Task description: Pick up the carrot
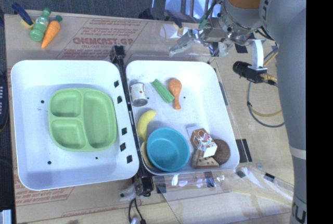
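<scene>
We cannot tell our gripper's [183,44] opening; it hangs past the right bin's [222,97] far rim, touching nothing. One carrot [50,33] lies on the table's [99,35] far-left corner

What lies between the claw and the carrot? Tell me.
In the camera view, only a stretch of cardboard with red print lies between the claw and the carrot; nothing stands on it.
</scene>
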Robot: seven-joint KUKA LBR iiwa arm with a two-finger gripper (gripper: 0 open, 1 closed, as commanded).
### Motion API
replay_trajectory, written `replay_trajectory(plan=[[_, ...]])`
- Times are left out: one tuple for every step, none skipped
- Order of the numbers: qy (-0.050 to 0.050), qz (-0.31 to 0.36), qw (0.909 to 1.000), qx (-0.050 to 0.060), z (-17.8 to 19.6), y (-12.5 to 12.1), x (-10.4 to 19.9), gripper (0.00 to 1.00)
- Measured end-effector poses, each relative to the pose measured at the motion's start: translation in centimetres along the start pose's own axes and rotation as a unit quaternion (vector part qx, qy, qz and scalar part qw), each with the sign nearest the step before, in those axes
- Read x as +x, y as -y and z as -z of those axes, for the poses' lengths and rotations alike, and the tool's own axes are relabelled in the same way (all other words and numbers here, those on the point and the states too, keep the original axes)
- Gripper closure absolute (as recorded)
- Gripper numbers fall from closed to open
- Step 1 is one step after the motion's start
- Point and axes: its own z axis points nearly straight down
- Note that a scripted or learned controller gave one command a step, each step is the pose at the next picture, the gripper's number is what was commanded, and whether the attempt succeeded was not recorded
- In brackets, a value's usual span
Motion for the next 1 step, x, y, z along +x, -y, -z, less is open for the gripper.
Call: replay_trajectory(plan=[[-0.003,0.06,0.9982,-0.001,-16.73,-0.25,-5.9,0.0]])
